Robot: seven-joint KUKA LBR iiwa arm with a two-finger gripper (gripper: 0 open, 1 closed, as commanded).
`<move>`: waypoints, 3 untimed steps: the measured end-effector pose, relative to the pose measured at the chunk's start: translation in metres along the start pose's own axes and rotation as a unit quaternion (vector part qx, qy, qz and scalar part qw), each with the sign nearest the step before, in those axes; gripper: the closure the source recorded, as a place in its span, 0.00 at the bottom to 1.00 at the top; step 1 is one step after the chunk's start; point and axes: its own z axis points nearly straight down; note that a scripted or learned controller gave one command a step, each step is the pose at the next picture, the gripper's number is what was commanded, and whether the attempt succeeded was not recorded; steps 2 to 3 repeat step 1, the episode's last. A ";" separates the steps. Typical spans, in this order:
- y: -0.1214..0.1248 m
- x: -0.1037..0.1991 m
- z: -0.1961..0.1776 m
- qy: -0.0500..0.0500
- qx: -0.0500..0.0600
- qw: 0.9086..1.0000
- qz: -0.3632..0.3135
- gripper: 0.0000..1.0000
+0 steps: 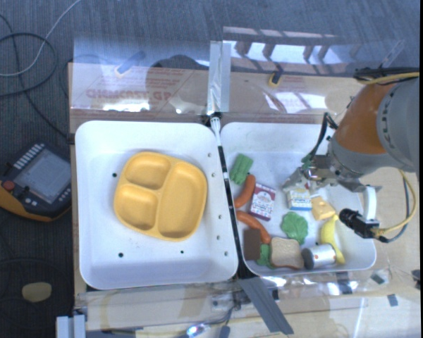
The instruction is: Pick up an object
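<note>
- Grey metal two-finger gripper is being lowered into the right shallow white bin, just above a small white and yellow carton.
- Whether its fingers are spread or closed cannot be told, and nothing is being seen between them.
- Toy food is being crowded together: a red and white packet, an orange carrot, a green broccoli piece.
- One isolated item should be targeted, judging by the clutter.
- A yellow divided plate is resting in the left white bin.
</note>
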 end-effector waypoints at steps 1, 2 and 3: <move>0.039 0.047 -0.099 0.000 0.007 1.000 0.029 1.00; 0.039 0.047 -0.099 0.000 0.007 1.000 0.029 1.00; 0.039 0.047 -0.099 0.000 0.007 1.000 0.029 1.00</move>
